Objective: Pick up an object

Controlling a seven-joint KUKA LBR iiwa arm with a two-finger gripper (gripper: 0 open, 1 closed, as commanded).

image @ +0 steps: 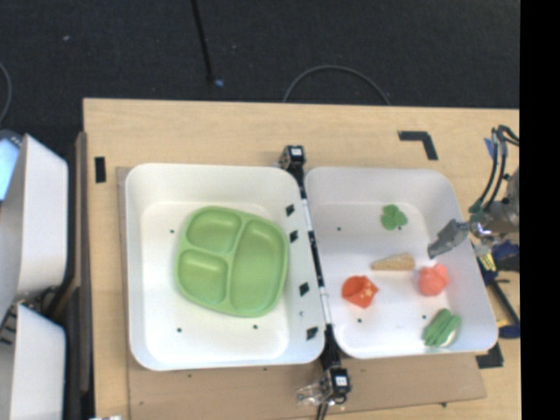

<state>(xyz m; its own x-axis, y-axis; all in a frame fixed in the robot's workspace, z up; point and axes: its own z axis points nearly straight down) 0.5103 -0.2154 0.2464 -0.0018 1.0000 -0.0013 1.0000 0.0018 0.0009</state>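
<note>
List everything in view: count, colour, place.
bench: 1, tan wood, under both bins
bins: 2, white, side by side; left bin, right bin
divided plate: 1, light green, in left bin
small green piece: 1, green, right bin, far side
cone-shaped piece: 1, tan, right bin, middle
red piece: 1, red-orange, right bin, near the divider
pink piece: 1, pink-red, right bin, right side
green oblong piece: 1, green, right bin, near right corner
gripper: 1, grey, over right bin's right side, just above the pink piece
</note>
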